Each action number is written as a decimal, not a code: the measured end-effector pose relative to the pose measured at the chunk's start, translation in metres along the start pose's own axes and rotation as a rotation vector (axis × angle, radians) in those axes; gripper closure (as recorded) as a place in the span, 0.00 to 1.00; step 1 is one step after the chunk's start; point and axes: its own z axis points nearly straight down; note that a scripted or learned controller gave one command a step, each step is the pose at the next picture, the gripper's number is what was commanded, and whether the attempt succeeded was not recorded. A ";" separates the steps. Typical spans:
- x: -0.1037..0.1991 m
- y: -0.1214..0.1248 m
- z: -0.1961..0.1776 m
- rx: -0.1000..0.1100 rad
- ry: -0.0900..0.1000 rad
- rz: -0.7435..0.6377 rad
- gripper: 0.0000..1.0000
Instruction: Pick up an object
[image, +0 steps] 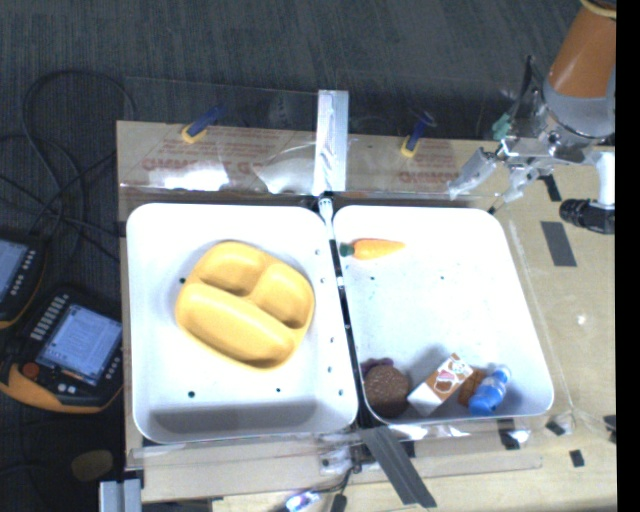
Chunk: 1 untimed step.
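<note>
Two white bins sit side by side. We see the left bin (150, 400) holding a large yellow bread-shaped object (245, 302). The right bin (520, 300) holds a toy carrot (372, 248) at its far left corner and, along its near wall, a brown round item (386, 386), a small carton (442, 382) and a blue bottle (488, 391) close together. The gripper (520, 150) hangs beyond the far right corner, outside both bins; we cannot tell how its jaws stand. We judge no grasp begun. Next, move over one object, likely the isolated carrot, and descend.
</note>
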 end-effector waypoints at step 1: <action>0.031 -0.001 0.127 0.001 -0.001 -0.127 0.00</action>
